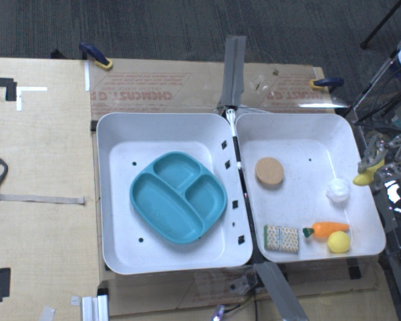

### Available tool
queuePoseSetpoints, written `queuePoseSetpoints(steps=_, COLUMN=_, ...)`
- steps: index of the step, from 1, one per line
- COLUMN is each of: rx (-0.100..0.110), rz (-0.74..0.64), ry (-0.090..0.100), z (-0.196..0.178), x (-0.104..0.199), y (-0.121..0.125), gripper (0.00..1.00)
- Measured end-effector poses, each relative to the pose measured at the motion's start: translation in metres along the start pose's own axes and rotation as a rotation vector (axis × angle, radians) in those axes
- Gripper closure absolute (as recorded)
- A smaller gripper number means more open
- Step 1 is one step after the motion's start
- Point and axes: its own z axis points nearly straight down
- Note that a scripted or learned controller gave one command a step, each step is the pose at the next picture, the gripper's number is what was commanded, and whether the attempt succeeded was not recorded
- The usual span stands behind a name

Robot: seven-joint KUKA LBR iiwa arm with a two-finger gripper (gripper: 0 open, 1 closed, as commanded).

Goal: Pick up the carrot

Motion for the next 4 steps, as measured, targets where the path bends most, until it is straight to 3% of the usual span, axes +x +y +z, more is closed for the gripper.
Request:
queuePoseSetpoints(steps=1, rx=-0.003, rz=-0.363, ry=0.001, z=0.018, x=-0.018, y=-0.005, gripper=1.00)
queuePoseSetpoints(steps=2, rx=-0.004, rz=-0.556, ry=0.002, z=0.015, x=0.034, y=0.013, gripper=1.00)
queuePoseSetpoints(steps=3, rx=-0.004, rz=-0.694, ry=0.000, z=0.013, x=0.008, y=0.010, gripper=1.00)
queuePoseSetpoints(steps=4, rx=-0.004, rz=-0.722, ry=-0.001, z=0.019, x=-0.054, y=-0.008, gripper=1.00)
